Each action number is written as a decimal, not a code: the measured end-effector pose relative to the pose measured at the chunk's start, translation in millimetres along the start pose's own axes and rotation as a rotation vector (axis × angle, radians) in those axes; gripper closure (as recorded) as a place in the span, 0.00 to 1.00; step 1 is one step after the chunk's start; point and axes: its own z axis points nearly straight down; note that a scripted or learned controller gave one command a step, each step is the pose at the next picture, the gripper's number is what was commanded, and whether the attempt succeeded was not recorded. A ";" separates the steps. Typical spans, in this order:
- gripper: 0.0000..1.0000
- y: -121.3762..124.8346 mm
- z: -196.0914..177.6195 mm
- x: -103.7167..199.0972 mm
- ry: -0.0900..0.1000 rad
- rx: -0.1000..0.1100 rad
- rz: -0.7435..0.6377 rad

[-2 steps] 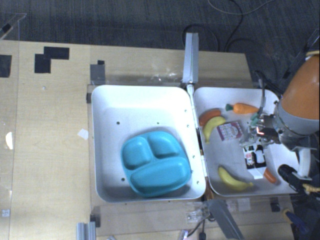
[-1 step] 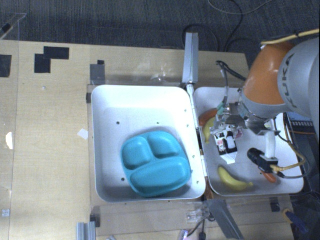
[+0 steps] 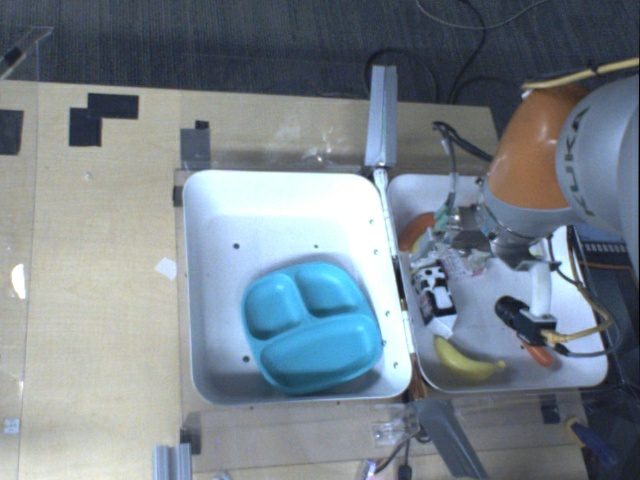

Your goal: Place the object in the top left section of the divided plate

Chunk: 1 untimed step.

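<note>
Two bins sit side by side. Left of the gripper (image 3: 452, 253) lies the divided plate (image 3: 312, 326); a banana (image 3: 466, 359) lies below it. Its grip state cannot be told.

A pale wooden bench (image 3: 90, 298) stands on dark grey carpet (image 3: 200, 18) crossed by a thin cable (image 3: 480, 13).

Partial "KUK" lettering on the grey arm (image 3: 600, 158), no other text readable

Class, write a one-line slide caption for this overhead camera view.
KUKA arm hangs over the right bin holding a banana; blue divided plate waits in the left bin.
</note>
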 end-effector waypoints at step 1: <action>1.00 1.6 -11.1 1.0 0.000 -0.004 -0.007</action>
